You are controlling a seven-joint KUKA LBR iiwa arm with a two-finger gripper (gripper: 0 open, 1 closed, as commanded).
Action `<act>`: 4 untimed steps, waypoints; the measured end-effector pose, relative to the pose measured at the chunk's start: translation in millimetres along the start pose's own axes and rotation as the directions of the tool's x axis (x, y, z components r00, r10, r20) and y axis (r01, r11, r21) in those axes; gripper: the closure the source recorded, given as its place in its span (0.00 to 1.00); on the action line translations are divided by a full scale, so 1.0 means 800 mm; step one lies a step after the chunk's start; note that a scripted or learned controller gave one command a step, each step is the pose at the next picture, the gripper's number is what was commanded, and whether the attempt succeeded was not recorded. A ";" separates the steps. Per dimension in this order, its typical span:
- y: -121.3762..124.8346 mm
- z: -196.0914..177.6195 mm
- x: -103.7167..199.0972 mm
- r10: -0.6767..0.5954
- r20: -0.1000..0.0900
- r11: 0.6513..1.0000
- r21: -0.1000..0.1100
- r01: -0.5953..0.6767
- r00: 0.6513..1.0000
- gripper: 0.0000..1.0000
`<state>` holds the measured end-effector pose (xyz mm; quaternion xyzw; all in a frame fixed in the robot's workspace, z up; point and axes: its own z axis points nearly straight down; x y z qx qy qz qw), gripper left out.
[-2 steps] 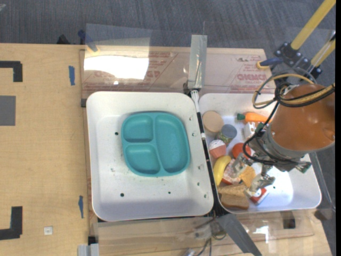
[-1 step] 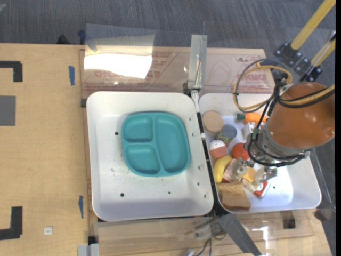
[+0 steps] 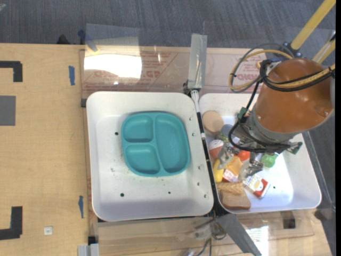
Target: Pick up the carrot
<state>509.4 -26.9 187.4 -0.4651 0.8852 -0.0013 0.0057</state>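
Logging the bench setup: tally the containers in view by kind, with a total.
White bins: 2, left bin and right bin
Teal divided plates: 1, plate in the left bin
Total: 3

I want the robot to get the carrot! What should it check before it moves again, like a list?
1. Arm over the right bin, where the food lies: ok.
2. Gripper down among the food pile: ok.
3. Carrot found for sure: cannot tell; an orange piece shows at the pile's left, partly hidden.
4. Carrot between the fingers: cannot tell.
5. Neighbours out of the way: not ok; bread slice and other food crowd close.
6. Teal tray in the left bin, out of the arm's path: ok.
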 end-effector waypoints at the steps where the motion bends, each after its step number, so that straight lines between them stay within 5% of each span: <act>1: 0.000 0.003 0.002 0.003 -0.003 1.000 -0.004 -0.003 1.000 0.00; 2: 0.039 0.003 0.008 -0.436 -0.002 0.900 -0.010 0.436 0.900 0.00; 3: -0.027 -0.015 0.102 -0.098 -0.004 0.995 -0.003 0.098 0.995 0.00; 4: -0.085 0.003 0.031 0.115 -0.003 0.993 -0.003 -0.115 0.993 0.00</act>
